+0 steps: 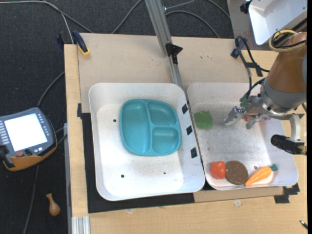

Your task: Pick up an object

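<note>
- The arm [287, 77] enters from the right of the camera view, its orange band above a grey wrist, and hangs over the upper part of the right bin [214, 145].
- The gripper [242, 117] sits above the bin floor in that bin's upper half. Its two metal fingers [233, 116] are seen spread apart, with nothing between them.
- A green block [203, 120] lies on the right bin's floor near its left wall, to the left of the gripper and apart from it.
- Along the right bin's lower edge lie three items in a row: a red tomato-like piece [218, 169], a brown oval disc [236, 172] touching it, and an orange carrot [259, 175] just beside the disc on the right. All three are well apart from the gripper.
- The left bin [107, 179] holds a teal divided plate [148, 127], lying flat near the bin's middle, with three compartments visible.
- Both bins rest side by side on a tan bench [122, 57]. A metal post [158, 18] rises from the bench behind the bins.
- A handheld pendant [24, 138] with a lit screen lies on the dark floor left of the bench.
- A small wooden peg [52, 204] lies on the floor below the pendant.
</note>
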Controlling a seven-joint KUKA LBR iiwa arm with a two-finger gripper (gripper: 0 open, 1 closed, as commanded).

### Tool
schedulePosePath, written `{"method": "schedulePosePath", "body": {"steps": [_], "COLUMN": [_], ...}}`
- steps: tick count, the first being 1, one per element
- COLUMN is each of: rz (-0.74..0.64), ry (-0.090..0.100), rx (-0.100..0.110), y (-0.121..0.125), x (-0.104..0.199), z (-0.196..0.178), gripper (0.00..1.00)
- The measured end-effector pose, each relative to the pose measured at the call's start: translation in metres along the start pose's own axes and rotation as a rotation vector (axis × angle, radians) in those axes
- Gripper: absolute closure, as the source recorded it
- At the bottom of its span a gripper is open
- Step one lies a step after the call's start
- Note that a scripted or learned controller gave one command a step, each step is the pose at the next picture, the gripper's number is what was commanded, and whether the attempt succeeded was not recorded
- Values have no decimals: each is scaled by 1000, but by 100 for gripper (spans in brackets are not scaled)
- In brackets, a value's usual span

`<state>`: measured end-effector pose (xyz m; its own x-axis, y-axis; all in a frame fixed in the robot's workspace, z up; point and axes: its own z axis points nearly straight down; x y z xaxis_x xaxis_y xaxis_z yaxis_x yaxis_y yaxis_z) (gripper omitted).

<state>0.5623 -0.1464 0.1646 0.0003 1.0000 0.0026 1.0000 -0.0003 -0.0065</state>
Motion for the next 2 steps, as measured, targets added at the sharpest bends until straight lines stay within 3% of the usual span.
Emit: {"method": "schedulePosePath", "body": {"steps": [1, 2], "rz": [1, 0], "ry": [0, -2], "rx": [0, -7], "y": [-5, -4], "x": [-8, -8], "z": [55, 79], "gripper": [0, 0]}}
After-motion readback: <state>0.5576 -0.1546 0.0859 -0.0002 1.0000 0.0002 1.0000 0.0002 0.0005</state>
